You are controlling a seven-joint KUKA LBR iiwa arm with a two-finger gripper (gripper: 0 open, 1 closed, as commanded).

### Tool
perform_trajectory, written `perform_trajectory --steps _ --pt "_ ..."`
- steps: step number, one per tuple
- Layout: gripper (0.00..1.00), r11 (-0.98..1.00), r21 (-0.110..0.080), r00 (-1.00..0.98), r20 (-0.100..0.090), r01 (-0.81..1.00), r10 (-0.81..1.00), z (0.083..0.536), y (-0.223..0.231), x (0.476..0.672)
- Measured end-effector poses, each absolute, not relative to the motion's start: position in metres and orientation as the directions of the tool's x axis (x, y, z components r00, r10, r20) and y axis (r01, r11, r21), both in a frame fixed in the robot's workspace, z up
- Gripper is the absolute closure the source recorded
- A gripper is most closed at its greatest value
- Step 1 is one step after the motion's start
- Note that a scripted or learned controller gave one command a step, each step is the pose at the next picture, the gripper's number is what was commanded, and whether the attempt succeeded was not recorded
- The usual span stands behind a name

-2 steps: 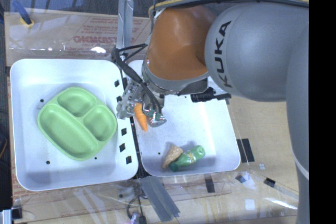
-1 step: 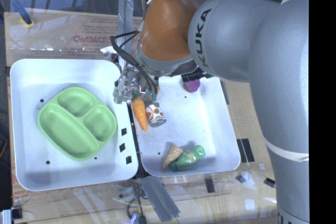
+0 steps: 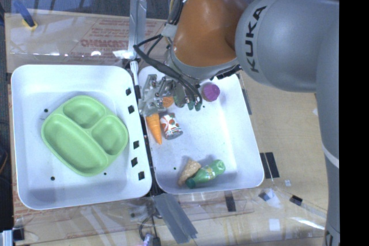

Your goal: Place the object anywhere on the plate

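Camera view — gripper [image 3: 154, 96] low above carrot [image 3: 154, 127]; green plate [image 3: 85, 134] left bin.

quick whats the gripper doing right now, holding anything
Gripper: low in the right bin, just above the carrot and the small can; whether it grips anything cannot be told.

Gripper [image 3: 157, 96] above carrot [image 3: 154, 127], right bin [image 3: 242, 141]
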State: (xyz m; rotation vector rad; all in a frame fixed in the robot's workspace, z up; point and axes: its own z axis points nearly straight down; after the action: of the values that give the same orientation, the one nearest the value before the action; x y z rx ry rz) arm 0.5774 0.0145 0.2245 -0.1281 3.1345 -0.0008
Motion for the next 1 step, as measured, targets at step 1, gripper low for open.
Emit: perform_trajectory --steps 1 --pt "1.0 0.996 0.0 -0.996 -0.003 -0.094 -0.094 0.2218 0.0879 0.5886"
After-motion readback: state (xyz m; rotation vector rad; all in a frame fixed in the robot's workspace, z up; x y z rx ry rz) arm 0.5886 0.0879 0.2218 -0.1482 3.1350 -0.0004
